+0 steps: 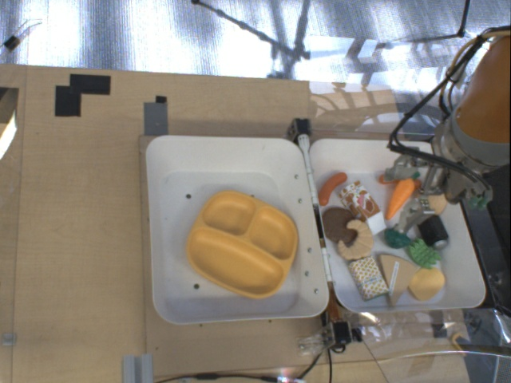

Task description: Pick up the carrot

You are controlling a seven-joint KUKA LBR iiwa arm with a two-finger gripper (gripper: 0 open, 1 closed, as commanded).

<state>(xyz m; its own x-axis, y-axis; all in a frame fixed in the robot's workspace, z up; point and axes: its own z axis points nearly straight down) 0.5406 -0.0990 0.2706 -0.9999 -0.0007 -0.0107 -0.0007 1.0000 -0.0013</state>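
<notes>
Two white bins sit side by side; in the left bin [160, 238] we see a yellow divided plate [242, 242], and in the right bin [471, 294], among toy foods, the carrot [399, 198] lies upper right, beside the gripper [427, 194], whose grasp we cannot tell

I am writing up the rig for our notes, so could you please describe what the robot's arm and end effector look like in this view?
The arm enters from the right as a broad rounded orange section above a grey wrist. Thin black cables loop from it down toward the wrist. Below sits the end effector, a compact grey metal assembly with darker fittings, over the right white bin. No lettering or markings are legible.
</notes>
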